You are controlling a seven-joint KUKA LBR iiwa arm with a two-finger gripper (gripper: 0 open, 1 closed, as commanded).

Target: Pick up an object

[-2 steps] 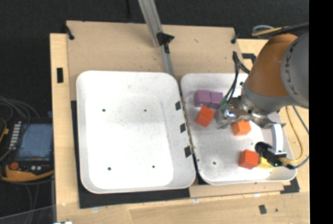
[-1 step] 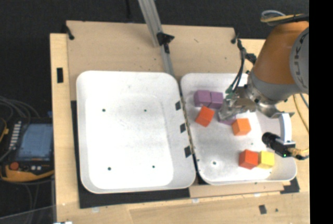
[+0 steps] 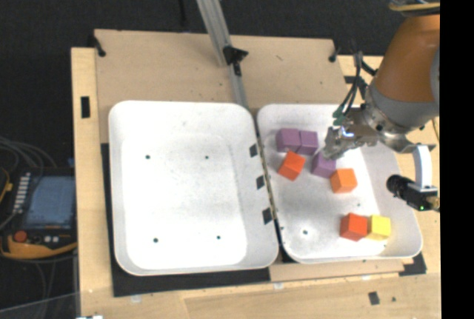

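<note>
Purple block (image 3: 324, 166) lies directly beneath the end effector (image 3: 335, 145), touching it.

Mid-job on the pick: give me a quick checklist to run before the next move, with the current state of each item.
1. Tool over the right bin: ok, it hangs above the purple blocks.
2. Target under the tool: ok, the single purple block lies just below it.
3. Something held in the tool: cannot tell, the wrist hides the tip.
4. Room around the target: not ok, an orange block touches or nearly touches it and the purple pair sits close by.
5. Other blocks clear of the path: ok, the red-orange block and yellow block lie near the front edge.
6. Left bin free of the arm: ok.
</note>
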